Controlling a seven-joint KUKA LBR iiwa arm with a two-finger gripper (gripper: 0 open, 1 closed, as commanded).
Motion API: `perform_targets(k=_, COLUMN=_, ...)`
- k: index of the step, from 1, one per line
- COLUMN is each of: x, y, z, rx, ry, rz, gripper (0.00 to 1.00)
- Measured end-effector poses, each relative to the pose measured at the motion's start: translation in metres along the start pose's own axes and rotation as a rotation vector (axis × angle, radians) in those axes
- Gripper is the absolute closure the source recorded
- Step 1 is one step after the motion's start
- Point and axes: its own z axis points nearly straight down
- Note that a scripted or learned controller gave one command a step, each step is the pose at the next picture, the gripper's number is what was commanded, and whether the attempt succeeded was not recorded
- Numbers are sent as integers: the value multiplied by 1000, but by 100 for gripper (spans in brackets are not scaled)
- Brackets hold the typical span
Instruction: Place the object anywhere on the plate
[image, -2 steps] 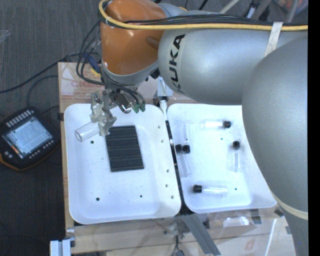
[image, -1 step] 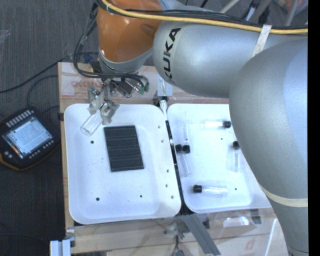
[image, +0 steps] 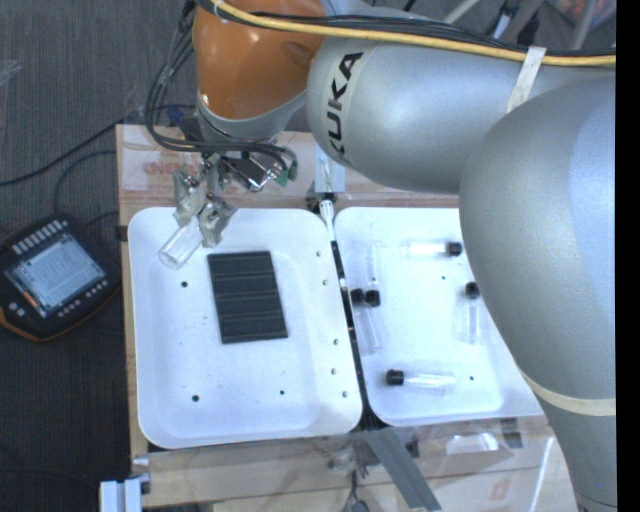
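We see the gripper (image: 200, 212) over the far left corner of the left bin (image: 160, 400), its two fingers (image: 213, 222) closed on a clear vial (image: 177, 245) that hangs tilted between them, its lower end pointing toward the bin's left wall. The vial sits just left of and beyond the black ribbed plate (image: 247, 296), which lies flat in the middle of that bin (slightly toward its far side). The vial is not over the plate; a strip of white bin floor shows between them.

The grey arm (image: 470, 130) sweeps in from the right, its orange band (image: 245, 55) directly above the wrist, with black cables looping around it.

In the right bin (image: 490, 395) we count several more clear vials with black caps: one (image: 432, 248) near the far edge, one (image: 420, 379) near the front, and two (image: 366, 297) beside the left wall. Another (image: 468, 312) lies toward the right, partly under the arm.

On the dark floor left of the worktop (image: 135, 165) rests a control pendant (image: 52, 275) with a lit screen, its cable trailing away.
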Motion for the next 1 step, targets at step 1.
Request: perform_targets(k=1, x=-1, y=0, z=-6, rx=-6, ry=-2, rz=3, gripper=100)
